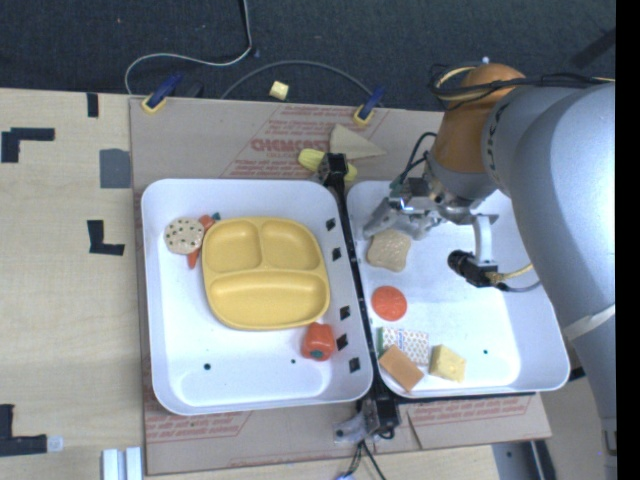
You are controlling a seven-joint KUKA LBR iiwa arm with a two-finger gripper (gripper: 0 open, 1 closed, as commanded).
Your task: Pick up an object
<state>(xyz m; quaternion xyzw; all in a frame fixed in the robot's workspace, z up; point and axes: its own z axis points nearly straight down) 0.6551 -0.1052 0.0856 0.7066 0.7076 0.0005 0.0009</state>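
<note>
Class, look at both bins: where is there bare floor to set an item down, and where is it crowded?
Left bin: free strip along the near wall below the yellow tray. Right bin: free patch right of the orange disc. Crowded: the right bin's near-left corner and beneath the tool.

We look down on a pale wooden bench top point(60, 298) with dark angular marks at its left side, and on it lies a brown cardboard sheet point(270, 138) printed in red, held by blue clamps point(160, 96). Beyond the bench we see dark blue-grey carpet point(120, 18), crossed by a thin pale cable point(243, 28). The light is even and soft
</note>
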